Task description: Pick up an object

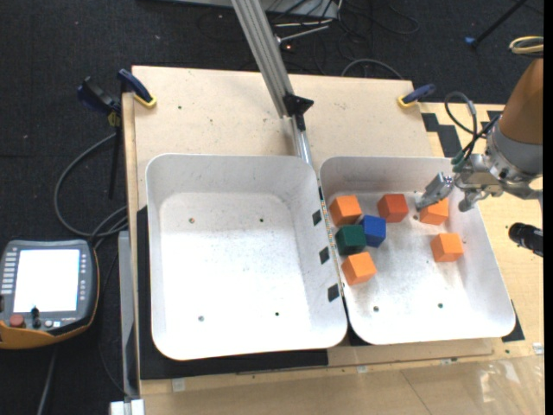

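Nearest the camera, the wide white plastic bin on the left (233,258) is lying beside the right white plastic bin (467,318), their rims touching. In the right bin, an orange cube (359,267) is sitting closest to the front, by the inner wall. Just behind it a dark green cube (350,238) and a blue cube (373,229) are touching each other, and another orange cube (346,207) is standing behind the green one. Off to the right, a lone orange cube (447,246) is resting well apart from that cluster. Farther back, a red-orange cube (393,207) is sitting near my pincer (439,199) — I am hanging over the back right part of the bin, and my metal fingers are spread on either side of one more orange cube (435,212), which is still sitting on the bin floor.
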You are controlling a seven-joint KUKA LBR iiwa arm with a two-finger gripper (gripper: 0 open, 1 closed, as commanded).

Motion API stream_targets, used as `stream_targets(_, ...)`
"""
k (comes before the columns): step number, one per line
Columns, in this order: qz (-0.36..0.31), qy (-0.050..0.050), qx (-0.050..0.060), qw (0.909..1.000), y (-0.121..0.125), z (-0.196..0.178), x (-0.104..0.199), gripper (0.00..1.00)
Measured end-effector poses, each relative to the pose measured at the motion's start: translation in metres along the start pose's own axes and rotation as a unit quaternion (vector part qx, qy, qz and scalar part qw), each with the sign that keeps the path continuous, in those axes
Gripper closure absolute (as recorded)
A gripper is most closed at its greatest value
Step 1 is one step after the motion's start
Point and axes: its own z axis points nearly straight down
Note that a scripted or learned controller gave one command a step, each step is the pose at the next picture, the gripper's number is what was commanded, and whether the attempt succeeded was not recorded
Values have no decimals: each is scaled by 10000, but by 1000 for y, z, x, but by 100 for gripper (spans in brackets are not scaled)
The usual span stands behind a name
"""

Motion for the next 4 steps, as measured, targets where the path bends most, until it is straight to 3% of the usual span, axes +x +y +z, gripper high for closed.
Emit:
stream_targets(1,-9,7,-14,10000,4,75,49,0)
stream_targets(2,-14,-3,-27,10000,86,101,63,0)
stream_targets(3,-13,-10,-23,10000,84,89,62,100)
stream_targets(4,-25,-16,-32,10000,85,79,62,100)
